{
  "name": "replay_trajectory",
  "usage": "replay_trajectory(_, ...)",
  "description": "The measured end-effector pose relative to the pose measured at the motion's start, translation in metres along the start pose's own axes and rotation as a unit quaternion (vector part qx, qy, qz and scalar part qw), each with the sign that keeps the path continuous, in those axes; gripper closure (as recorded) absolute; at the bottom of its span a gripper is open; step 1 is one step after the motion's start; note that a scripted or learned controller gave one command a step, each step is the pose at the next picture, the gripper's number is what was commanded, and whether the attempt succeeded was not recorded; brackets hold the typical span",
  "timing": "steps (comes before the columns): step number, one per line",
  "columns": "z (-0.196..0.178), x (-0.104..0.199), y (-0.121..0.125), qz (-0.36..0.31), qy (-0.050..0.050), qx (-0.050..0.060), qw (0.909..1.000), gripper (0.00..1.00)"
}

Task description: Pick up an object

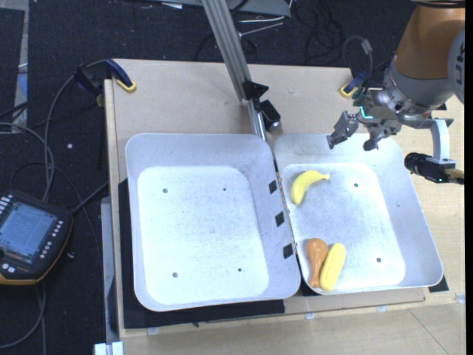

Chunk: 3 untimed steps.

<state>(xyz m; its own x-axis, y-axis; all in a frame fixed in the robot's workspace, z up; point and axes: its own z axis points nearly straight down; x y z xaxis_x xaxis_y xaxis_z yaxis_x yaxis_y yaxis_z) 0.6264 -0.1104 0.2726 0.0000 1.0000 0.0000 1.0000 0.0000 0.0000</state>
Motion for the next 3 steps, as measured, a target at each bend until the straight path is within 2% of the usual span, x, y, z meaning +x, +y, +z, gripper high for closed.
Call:
replay_trajectory(1, 0.000, 0.000, 0.000, 0.000, 0.000, 0.000, 1.0000, 0.00)
replay_trajectory(2, 0.043, -0.003, -0.003, 0.000, 0.000, 0.002, 1.0000, 0.00)
replay_trajectory(3, 0.106, -0.002, -0.003, 0.000, 0.000, 0.003, 1.0000, 0.00)
